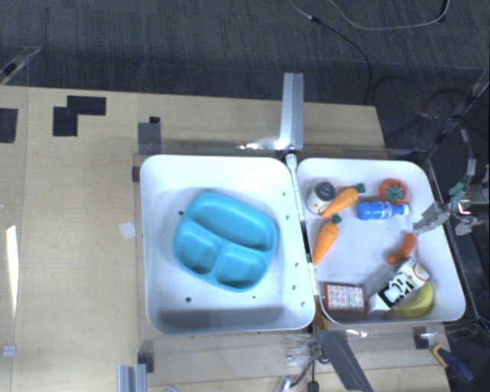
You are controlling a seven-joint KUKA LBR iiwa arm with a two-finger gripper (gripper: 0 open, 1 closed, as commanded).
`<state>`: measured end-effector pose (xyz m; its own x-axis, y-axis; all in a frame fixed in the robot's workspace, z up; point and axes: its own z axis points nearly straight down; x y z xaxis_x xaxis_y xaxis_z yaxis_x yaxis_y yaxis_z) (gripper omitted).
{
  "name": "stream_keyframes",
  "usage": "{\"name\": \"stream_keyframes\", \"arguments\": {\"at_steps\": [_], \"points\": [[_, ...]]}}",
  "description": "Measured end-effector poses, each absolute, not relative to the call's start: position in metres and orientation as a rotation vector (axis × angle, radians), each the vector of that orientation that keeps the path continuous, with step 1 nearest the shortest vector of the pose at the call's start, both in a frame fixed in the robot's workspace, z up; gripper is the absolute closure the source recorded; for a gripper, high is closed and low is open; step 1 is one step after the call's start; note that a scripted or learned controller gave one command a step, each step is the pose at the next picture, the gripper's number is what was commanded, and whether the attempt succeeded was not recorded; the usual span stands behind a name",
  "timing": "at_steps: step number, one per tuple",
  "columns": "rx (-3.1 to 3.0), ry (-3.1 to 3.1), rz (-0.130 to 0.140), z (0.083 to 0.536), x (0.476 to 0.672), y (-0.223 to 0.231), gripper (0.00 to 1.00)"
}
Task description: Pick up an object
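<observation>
The black-and-white packet (401, 285) hides part of the yellow fruit (417, 300), perhaps a banana.

Floor: dark grey carpet (191, 46) is seen across the top of the frame.
Cable: a thin black cable (360, 23) is laid on it, upper right.
Bench: a pale wooden top (69, 253) is marked with black patches (76, 113) at upper left.
Post: a grey metal upright (292, 111) is fixed at top centre.

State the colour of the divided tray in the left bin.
Light blue; the divided tray shows plainly in the camera view.
</observation>
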<state>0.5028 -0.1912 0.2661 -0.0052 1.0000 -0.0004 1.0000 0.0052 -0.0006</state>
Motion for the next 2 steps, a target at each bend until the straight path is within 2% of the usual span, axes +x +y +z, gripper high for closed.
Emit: {"name": "stream_keyframes", "arguments": {"at_steps": [1,2], "points": [[-2.212,-2.233,-0.001,0.276,0.504,-0.191,1.00],[-2.068,-2.372,-0.004,0.372,0.518,-0.179,1.00]]}}
